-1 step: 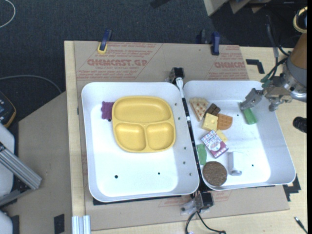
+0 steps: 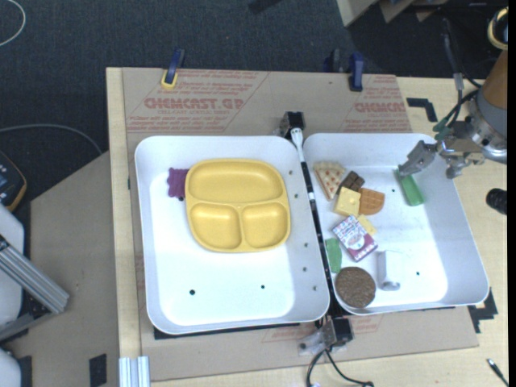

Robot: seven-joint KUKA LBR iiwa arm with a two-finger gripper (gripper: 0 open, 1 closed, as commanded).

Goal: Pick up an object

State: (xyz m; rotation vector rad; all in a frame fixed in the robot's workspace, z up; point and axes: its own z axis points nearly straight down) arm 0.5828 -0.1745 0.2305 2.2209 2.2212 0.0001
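the gripper (image 2: 425,161) is hanging over the upper right part of the right bin (image 2: 451,240), with the grey arm (image 2: 492,111) reaching in behind it from the right. its fingers (image 2: 413,161) are showing as grey metal pieces, but how wide they are standing cannot be told from this angle. nothing is showing between them.

taking the right bin as the landmark: a small green block (image 2: 413,190) is lying just below the gripper, near the bin's upper middle, and it looks close to or touching the finger tips, though contact cannot be confirmed. toward the bin's upper left a triangular cracker-like piece (image 2: 328,176) is lying beside a dark brown square (image 2: 351,181). just below those, a pale yellow block (image 2: 347,201) and an orange piece (image 2: 372,201) are sitting side by side. lower, near the bin's left centre, a small printed packet (image 2: 353,238) is resting tilted, with a green stick (image 2: 334,254) at the left wall. a round brown disc (image 2: 355,287) is sitting at the bin's lower left edge, and a grey cylinder (image 2: 388,269) is lying just right of it.

left of the right bin, the left bin (image 2: 169,297) is holding a yellow divided plate (image 2: 239,204) with a purple item (image 2: 176,182) peeking out at the plate's left side.
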